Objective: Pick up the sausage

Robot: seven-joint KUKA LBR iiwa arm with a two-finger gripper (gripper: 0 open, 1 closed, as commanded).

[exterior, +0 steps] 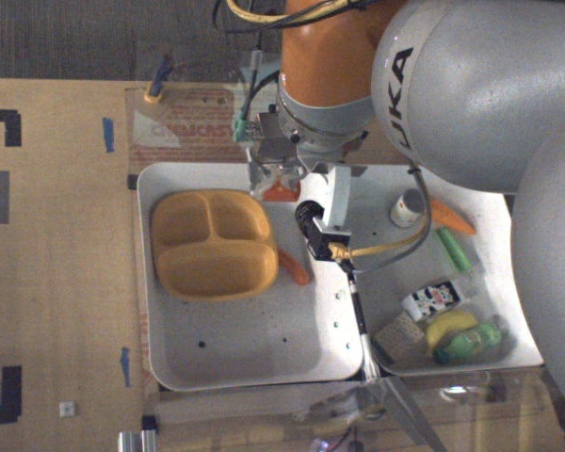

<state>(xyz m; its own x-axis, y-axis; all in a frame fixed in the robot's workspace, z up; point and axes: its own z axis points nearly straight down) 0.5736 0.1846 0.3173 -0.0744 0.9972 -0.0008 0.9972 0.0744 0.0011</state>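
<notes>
You see the gripper [279, 179] low in the left bin [169, 347] | jaws gripping the sausage [281, 193] | yellow tray [212, 243] beside.

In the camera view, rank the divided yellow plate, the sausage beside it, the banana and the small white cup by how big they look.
1. Divided yellow plate, by far.
2. Banana.
3. Sausage and small white cup: too alike to rank; the cup is partly behind a cable.
</notes>
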